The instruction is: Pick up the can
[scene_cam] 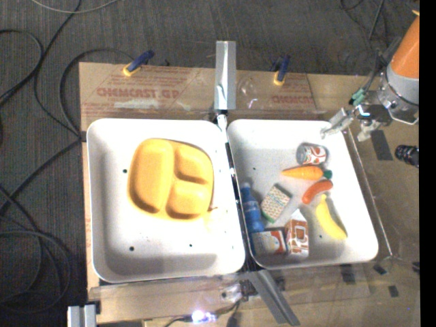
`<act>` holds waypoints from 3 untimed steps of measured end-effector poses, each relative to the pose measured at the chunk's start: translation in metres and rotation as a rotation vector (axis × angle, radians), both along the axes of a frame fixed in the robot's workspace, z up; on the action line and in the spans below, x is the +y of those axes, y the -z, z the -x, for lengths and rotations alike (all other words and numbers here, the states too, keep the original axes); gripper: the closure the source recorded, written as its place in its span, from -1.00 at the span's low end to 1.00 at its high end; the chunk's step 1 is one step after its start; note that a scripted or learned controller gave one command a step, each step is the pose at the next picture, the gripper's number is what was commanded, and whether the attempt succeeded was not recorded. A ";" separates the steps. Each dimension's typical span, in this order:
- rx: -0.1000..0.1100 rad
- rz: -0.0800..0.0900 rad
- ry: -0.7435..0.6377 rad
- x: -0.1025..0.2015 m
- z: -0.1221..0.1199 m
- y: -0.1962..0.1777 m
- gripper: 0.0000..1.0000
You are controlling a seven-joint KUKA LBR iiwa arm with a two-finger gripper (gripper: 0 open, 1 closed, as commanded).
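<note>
The can (313,154), silver with red and white print, lies on its side in the upper part of the right bin (364,203), just above a carrot (306,172). My gripper (349,125) hovers over the bin's top right corner, up and to the right of the can and apart from it. It is open, with nothing between its fingers. The arm's orange band (409,50) is at the right edge of the view.
Around the can the right bin also holds a red sausage-like item (317,191), a banana (330,220), a blue bottle (252,210), a checked packet (275,203) and two small cartons (286,239). A yellow divided tray (172,178) lies in the left bin (102,203).
</note>
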State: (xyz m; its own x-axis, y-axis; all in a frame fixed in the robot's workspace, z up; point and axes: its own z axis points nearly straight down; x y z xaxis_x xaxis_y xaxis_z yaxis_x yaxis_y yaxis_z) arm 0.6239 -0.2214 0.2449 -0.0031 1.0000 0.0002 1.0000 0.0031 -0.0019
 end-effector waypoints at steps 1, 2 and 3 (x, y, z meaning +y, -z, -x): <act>-0.001 -0.004 -0.098 0.005 -0.021 0.136 -1.00; 0.001 0.001 -0.097 0.002 -0.021 0.126 1.00; 0.002 0.002 -0.098 0.003 -0.021 0.117 1.00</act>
State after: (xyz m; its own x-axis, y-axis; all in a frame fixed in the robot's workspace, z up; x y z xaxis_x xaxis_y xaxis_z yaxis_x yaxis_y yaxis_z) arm 0.6448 -0.2182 0.1275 -0.1014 0.9948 -0.0013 0.9948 0.1014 -0.0037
